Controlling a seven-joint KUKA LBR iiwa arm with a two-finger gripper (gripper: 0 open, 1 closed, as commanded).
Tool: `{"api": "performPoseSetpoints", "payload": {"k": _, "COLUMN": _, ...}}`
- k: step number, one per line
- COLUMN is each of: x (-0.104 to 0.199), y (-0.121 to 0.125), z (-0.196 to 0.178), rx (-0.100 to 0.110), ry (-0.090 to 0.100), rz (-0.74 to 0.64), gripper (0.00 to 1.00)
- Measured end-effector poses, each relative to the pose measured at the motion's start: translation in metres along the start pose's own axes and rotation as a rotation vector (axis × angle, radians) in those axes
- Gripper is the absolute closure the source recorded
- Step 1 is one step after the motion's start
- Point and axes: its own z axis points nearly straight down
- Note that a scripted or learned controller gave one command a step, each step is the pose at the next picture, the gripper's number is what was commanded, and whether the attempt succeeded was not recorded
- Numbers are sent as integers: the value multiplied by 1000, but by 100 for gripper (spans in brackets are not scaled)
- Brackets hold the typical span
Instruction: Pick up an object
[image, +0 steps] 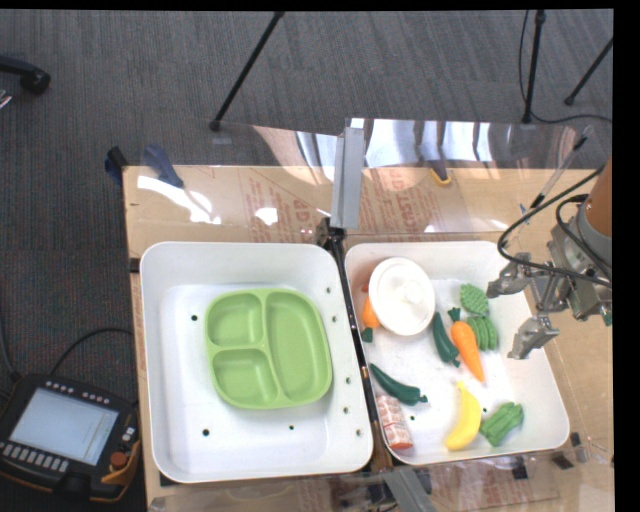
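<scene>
- Grey metal tool (525, 305) hangs over the right edge of the right-hand white bin (556, 400), reaching in from the right; its two fingers stand apart with nothing between them.
- Just left of the tool's lower finger lies an orange toy carrot (467, 347) with a green top, pointing away from the tool's side toward the bin's front.
- Touching the carrot, between it and the tool, sit small ridged green vegetable pieces (478, 312).
- On the carrot's far side from the tool lies a dark green toy cucumber (443, 339).
- Toward the bin's front corner, below the tool, a green ridged toy (502, 421) lies just beside a yellow banana (464, 419).
- Further left of the tool, a round white lidded pot (402, 295) stands upright, with something orange (369, 315) showing at its left edge.
- Near the bin's left wall, well apart from the tool, lie another dark green vegetable (397, 385) and a red-and-white packet (394, 422).
- Farthest from the tool, the left-hand white bin (170, 440) holds a light green divided plate (267, 347) with three compartments.
- Both bins rest on a brown table (230, 205).
</scene>
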Motion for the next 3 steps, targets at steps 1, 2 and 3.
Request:
{"api": "performPoseSetpoints", "payload": {"k": 1, "x": -25, "y": 3, "z": 183, "rx": -3, "ry": 3, "rz": -34, "gripper": 0}}
{"api": "performPoseSetpoints", "payload": {"k": 2, "x": -29, "y": 6, "z": 170, "rx": -1, "ry": -4, "rz": -42, "gripper": 100}}
{"api": "performPoseSetpoints", "payload": {"k": 3, "x": -29, "y": 40, "z": 59, "rx": 1, "ry": -12, "rz": 83, "gripper": 100}}
